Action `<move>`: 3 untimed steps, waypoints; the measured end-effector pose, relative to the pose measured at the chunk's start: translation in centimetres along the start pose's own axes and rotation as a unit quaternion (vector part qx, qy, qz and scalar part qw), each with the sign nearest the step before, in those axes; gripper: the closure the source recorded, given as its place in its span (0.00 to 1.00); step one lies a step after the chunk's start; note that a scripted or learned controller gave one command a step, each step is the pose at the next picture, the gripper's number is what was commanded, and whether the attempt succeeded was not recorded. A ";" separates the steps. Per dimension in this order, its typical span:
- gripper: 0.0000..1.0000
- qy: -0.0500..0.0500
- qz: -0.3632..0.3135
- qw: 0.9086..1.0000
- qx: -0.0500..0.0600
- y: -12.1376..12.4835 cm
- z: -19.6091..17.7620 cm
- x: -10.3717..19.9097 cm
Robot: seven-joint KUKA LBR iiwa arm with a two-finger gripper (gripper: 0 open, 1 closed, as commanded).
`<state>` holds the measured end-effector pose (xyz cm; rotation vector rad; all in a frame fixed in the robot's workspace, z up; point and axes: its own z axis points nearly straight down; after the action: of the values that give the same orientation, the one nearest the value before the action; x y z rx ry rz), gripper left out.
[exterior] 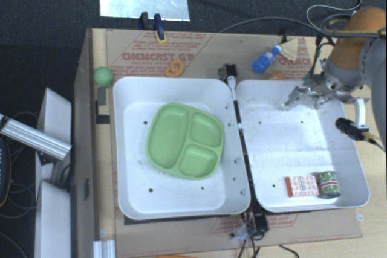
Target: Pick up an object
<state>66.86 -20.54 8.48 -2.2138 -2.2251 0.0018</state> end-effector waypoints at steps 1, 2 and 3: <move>0.00 0.000 0.000 1.000 0.000 0.0 0.0 0.0; 0.00 0.000 0.000 1.000 0.000 0.0 0.0 0.0; 0.00 0.000 0.000 1.000 0.000 0.0 0.0 0.0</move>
<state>66.86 -20.54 8.48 -2.2139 -2.2251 0.0019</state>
